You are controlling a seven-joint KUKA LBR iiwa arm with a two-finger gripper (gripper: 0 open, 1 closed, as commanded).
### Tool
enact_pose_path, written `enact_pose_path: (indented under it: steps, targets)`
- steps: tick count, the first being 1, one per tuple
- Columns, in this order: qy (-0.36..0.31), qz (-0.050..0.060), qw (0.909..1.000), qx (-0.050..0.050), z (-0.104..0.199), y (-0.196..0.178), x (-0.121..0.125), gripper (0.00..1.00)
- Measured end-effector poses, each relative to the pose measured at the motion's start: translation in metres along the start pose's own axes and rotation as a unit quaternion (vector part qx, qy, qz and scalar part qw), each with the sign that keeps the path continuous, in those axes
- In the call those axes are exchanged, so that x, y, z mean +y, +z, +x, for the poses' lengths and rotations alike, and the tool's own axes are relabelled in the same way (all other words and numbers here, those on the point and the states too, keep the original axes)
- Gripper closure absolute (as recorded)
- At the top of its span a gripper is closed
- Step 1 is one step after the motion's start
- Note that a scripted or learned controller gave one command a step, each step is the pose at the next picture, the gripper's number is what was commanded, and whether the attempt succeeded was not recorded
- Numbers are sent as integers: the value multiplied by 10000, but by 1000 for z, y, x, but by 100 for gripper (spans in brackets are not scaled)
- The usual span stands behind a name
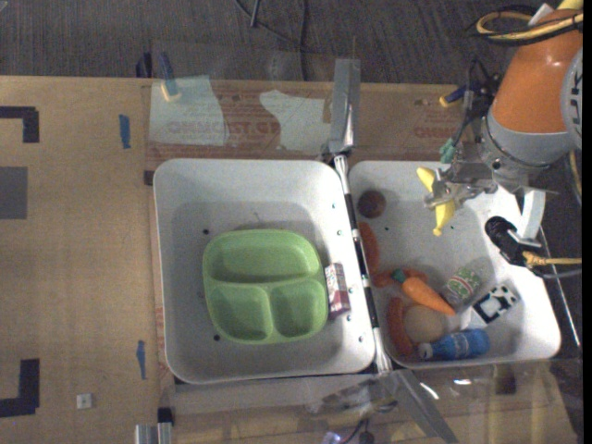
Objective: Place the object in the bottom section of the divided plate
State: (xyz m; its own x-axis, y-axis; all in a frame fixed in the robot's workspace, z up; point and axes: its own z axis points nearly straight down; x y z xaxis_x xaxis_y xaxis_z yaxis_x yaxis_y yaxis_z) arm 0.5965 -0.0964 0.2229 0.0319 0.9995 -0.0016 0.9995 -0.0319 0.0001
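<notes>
The claw [448, 192] grips a yellow banana [441, 202] above the right bin [541, 326], the green divided plate [264, 285] far to its left.

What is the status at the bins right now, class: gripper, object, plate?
Gripper over right bin, banana at its tip. Green divided plate in left bin, bare. Small packet beside plate's right edge.
</notes>
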Motion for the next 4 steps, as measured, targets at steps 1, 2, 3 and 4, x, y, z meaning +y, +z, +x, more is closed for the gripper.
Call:
enact_pose_path:
  steps: [1,2,3,4]
  targets:
    - [536,15,9986,8,117,39,-34,100]
    - [-968,-5,9953,9,170,38,-29,100]
    - [-1685,-8,9857,8,203,57,-18,100]
    - [-1682,-10,9858,9,202,56,-18,0]
